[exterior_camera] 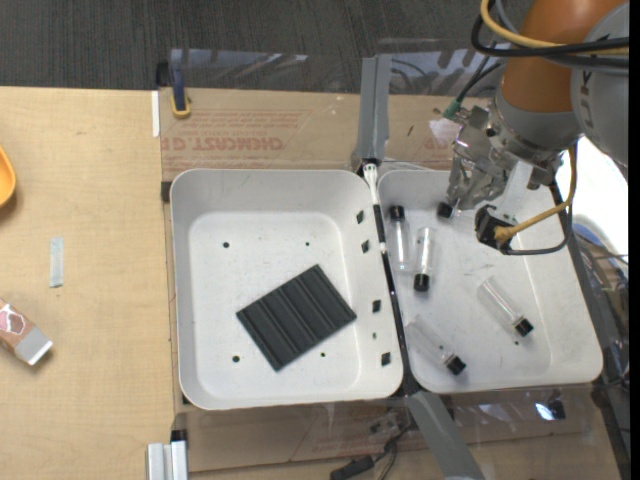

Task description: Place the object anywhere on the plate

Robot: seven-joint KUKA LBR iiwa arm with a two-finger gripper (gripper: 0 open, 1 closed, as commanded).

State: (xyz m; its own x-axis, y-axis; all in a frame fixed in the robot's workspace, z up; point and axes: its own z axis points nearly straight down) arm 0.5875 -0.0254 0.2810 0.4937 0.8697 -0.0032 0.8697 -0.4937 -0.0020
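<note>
In the right bin, near its back wall, I have the claw [462, 200] hanging low over the white floor, beneath the grey arm with its orange band [560, 28]. I cannot tell from this slant whether it is apart or together, and I see nothing caught in it.

The same camera view shows 4 clear plastic tubes with black caps lying loose in the shallow white right bin [570, 368]. The upper-left tube [398, 232] runs almost straight toward and away from the camera, cap at the far end. The middle tube [423, 258] lies just beside it, nearly parallel, cap at the near end. The right-hand tube [502, 306] slants down to the right, cap at the lower right. The front tube [436, 349] slants the same way, cap again at the lower right. Which one is the object I cannot say; the upper-left tube lies nearest the claw.

The dark grey ribbed rectangular plate [296, 316] lies flat in the shallow white left bin [190, 298], turned diagonally, well apart from every tube.

My worry: the tubes are round and smooth, so a descent slightly off a tube's long axis could roll it away or squirt it out. The 2 neighbouring tubes may both be nudged, and the yellow cable [530, 223] hanging by the claw could snag.
</note>
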